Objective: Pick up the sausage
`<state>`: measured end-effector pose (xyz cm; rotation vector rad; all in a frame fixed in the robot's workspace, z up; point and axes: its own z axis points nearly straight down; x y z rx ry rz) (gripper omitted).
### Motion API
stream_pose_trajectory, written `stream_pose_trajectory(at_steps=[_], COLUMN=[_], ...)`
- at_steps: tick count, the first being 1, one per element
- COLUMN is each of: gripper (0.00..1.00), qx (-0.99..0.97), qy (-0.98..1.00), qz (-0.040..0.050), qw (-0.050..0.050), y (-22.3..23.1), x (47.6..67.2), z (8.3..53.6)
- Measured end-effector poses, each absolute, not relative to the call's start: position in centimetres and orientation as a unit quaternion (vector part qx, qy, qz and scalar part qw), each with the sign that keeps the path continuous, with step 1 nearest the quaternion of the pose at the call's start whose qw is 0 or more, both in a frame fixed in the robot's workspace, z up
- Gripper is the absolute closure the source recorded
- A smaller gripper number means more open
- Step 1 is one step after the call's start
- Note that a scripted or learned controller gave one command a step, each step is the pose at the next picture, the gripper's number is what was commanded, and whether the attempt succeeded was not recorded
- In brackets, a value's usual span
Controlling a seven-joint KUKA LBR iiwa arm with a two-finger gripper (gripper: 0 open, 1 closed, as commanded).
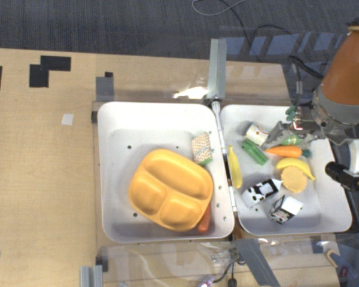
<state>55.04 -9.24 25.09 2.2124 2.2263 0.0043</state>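
gripper (285, 133) seen low over right bin (341, 220), beside carrot (283, 151), finger state cannot be told, sausage unidentified

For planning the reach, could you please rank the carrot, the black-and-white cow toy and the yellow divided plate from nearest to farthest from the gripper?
From the gripper in the right bin:
1. Carrot, just below it, right bin.
2. Black-and-white cow toy, lower in the same bin.
3. Yellow divided plate, across in the left bin.
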Motion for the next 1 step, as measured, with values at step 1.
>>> stream_pose_trajectory(at_steps=[1], gripper=[0.00], qx=[0.725], qy=[0.689], qz=[0.0045], qw=[0.005], y=[-11.12], x=[49.12], z=[9.01])
